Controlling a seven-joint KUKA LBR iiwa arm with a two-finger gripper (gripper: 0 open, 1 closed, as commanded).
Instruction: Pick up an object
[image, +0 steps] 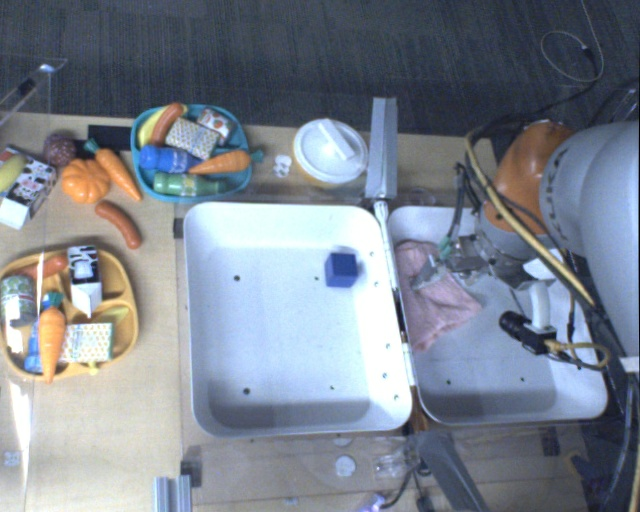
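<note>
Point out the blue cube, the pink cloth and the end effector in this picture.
blue cube (342, 268): camera view, its top face, in the left bin.
pink cloth (438, 300): camera view, its crumpled middle, in the right bin.
end effector (442, 262): camera view, at its tip over the cloth.

The grey arm (600, 190) enters from the right, its orange band (520, 170) uppermost, wrist bent downward and to the left. The gripper (440, 268) sits low, its metal fingers pointing left; cables (540, 345) loop beside the wrist.
</note>
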